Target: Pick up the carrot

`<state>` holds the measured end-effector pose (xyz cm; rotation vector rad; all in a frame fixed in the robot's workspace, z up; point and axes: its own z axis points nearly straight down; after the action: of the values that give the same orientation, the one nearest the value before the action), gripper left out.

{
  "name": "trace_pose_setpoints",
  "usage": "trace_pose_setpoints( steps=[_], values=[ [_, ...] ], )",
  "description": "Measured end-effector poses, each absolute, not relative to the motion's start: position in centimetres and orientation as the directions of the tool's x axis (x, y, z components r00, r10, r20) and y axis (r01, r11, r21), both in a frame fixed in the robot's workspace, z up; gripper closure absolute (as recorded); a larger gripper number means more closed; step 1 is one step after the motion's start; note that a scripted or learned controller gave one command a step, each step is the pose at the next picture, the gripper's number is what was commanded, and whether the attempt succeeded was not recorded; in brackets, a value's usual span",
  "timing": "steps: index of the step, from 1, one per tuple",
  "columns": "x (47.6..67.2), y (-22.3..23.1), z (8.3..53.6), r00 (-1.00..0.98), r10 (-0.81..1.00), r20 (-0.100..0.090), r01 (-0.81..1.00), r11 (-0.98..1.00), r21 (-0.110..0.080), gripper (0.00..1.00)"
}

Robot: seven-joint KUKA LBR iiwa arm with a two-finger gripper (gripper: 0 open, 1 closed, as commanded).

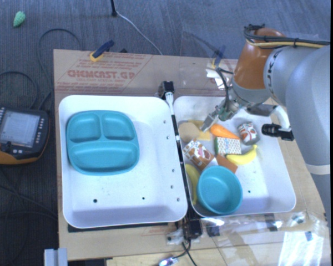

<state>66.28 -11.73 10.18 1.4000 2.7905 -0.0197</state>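
The carrot (223, 131) is a short orange piece lying in the right bin (277, 187), near its back, among other toy foods. My gripper (218, 117) hangs just above and behind the carrot's left end, at the end of the grey arm with the orange band (254, 65). It is open, with one slim finger (209, 121) slanting down to the left, and nothing is between the fingers. The carrot rests on the bin floor, apart from the gripper.
Around the carrot lie a small can (247, 132), a banana (243, 157), a green-and-white box (228, 146), a printed box (198, 153) and a blue bowl (219, 189). The left bin (155, 198) holds a blue divided plate (102, 141). A teach pendant (16, 133) sits far left.
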Motion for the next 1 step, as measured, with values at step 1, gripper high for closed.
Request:
trace_pose_setpoints(
  steps=[1],
  values=[
    [67.09, -6.98, 21.93, -0.416, 0.909, -0.007, 0.909, 0.416, 0.008, 1.00]
  ],
)
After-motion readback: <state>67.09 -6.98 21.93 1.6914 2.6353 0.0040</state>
